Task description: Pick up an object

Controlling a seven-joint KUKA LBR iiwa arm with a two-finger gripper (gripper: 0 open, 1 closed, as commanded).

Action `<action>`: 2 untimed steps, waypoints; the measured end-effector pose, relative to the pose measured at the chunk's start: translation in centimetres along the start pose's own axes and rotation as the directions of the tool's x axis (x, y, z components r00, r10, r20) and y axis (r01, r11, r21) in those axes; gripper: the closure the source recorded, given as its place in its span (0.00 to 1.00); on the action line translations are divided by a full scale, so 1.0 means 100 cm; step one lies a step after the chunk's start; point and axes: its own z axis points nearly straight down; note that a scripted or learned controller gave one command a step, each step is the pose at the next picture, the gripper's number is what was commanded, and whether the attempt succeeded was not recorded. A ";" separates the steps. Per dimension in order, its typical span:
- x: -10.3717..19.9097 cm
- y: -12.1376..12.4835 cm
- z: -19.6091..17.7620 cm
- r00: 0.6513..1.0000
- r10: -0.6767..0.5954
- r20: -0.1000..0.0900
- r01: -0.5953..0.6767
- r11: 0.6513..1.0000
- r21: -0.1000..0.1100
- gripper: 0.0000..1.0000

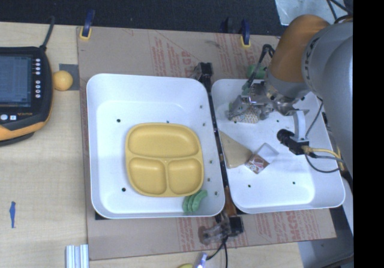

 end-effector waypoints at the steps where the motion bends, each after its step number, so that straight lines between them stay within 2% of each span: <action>1: -0.012 0.018 0.000 1.000 -0.002 0.000 0.002 1.000 -0.001 0.00; 2: -0.012 0.018 -0.011 1.000 -0.005 0.000 0.005 1.000 -0.001 1.00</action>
